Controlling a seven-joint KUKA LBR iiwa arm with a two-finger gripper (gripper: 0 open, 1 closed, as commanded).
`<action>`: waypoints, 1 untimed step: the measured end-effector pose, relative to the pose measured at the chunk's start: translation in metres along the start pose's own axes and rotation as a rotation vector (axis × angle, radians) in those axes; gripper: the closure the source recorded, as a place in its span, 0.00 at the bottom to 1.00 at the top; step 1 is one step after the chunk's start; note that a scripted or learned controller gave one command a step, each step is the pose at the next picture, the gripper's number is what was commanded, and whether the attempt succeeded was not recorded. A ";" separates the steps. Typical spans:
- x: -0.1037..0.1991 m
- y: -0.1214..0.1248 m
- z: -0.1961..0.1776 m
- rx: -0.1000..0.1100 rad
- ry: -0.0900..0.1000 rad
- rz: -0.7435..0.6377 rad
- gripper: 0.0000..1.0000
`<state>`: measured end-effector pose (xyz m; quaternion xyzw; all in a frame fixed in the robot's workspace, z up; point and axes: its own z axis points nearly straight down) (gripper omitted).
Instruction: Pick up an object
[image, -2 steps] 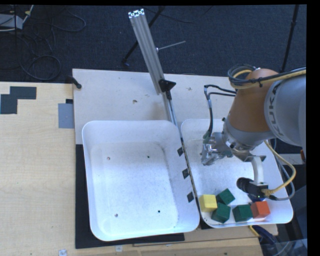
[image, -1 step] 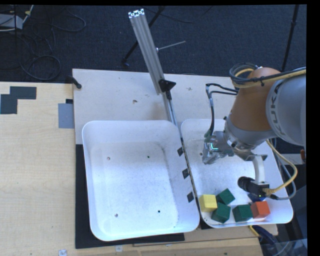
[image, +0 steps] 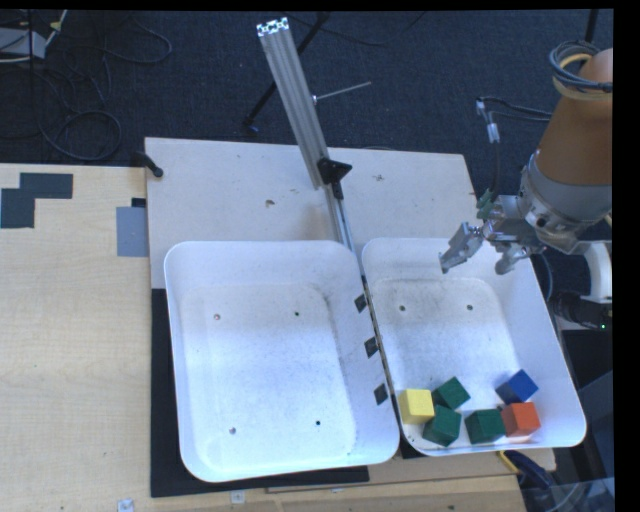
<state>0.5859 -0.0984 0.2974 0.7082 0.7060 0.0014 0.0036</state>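
Several small blocks lie at the near end of the right bin (image: 470, 300): a yellow block (image: 417, 404), three green blocks (image: 452, 392) (image: 441, 427) (image: 484, 426), a blue block (image: 517, 385) and an orange-red block (image: 521, 418). My gripper (image: 482, 251) hangs over the far end of the right bin, well away from the blocks. Its two fingers are spread apart with nothing between them. One finger (image: 458, 248) points left and down, the other (image: 508, 260) sits to its right.
The left bin (image: 260, 350) sits beside the right one, with a row of black clips (image: 368, 345) along their shared edge. A slanted metal rail (image: 300, 110) rises behind the bins. Cables lie on the dark floor at the back.
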 end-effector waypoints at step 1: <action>-0.012 0.046 0.093 0.014 0.003 -0.005 0.00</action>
